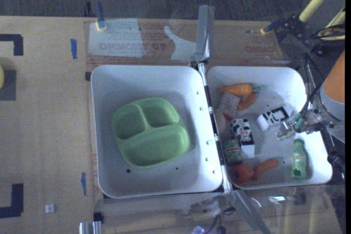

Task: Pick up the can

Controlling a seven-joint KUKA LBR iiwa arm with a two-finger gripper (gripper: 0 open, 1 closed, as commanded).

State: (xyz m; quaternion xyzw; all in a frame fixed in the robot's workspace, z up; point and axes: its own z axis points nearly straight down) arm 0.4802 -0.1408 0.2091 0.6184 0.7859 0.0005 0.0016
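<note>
Wooden bench (44, 134) bore two bins; can (232, 151) stood against right bin's (274, 75) left wall among crowded toys, risking a mis-grasp, while gripper (289, 127), jaw state indiscernible, hovered well apart near green bottle (298, 158)

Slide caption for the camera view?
Gripper over right bin, can at its left wall; green plate in left bin.

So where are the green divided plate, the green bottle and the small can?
Green divided plastic plate (151, 131), camera view, on its large front compartment.
Green plastic bottle (298, 160), camera view, on its body.
Small dark-labelled can (232, 150), camera view, on its side wall.
</note>
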